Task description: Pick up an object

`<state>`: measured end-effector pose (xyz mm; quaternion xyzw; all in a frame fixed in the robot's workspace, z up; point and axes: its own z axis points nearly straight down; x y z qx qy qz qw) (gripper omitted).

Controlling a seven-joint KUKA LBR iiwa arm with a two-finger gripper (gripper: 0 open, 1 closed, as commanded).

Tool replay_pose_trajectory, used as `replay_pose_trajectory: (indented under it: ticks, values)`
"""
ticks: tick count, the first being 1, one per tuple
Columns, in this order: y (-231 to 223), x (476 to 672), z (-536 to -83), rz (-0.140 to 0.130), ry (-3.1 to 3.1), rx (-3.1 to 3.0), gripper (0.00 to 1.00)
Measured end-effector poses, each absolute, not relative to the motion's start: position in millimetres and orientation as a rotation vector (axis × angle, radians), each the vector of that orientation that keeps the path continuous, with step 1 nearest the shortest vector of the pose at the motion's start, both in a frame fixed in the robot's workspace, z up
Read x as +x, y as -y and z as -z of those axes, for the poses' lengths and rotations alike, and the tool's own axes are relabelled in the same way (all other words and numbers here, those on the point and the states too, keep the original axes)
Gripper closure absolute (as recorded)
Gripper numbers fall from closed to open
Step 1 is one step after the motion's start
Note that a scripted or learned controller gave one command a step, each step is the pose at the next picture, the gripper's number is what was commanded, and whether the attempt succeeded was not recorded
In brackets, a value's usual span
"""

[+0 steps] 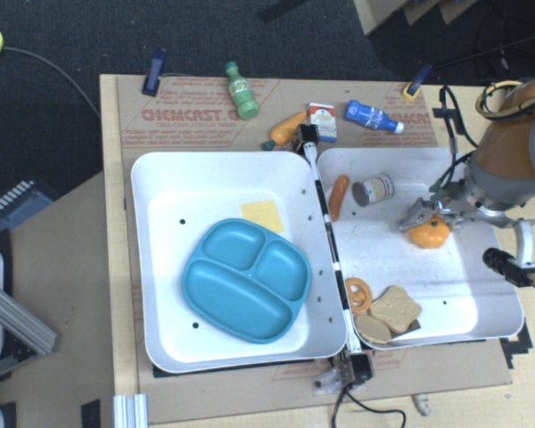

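On the desk (116,239), the left white bin (152,185) carries a sky-blue plastic divided plate (245,279) with a pale yellow flat cheese slice (263,214) just behind it, touching its far edge. Behind the bins, on the printed cardboard, lie a green toy bottle (242,91), an orange toy carrot (288,128), a small red-and-white carton (322,121) and a blue-and-white bottle (373,117). The right white bin (481,324) holds a red-orange toy sausage (338,195) by its left wall, a grey tin can (374,189) on its side, and near the front a brown pretzel (358,292) beside tan bread slices (392,310). Further right, the claw (428,218) sits low over a small orange pumpkin-like fruit with a green stem (429,232), which looks like the pick target; grey metal parts spread to the fruit's left and above it, but whether they are open, closed or pinching the fruit cannot be told from this slant. The risk, as a judgement, is a poor grip: the fruit looks round and smooth, so an off-centre close could squeeze it sideways and roll it across the bin floor, leaving the lift with nothing
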<state>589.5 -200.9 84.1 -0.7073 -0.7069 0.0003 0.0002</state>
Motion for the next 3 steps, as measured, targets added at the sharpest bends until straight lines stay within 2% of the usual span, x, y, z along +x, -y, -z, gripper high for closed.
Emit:
replay_pose_trajectory:
  ticks: [1, 2, 3]
  values:
    - [201, 590.4, -95, 0.002, 2.223, -2.224, 1.00]
    - [89, 566.5, -185, 0.003, 2.225, -2.219, 1.00]
    - [9, 533.3, -223, 0.000, 2.222, -2.217, 1.00]
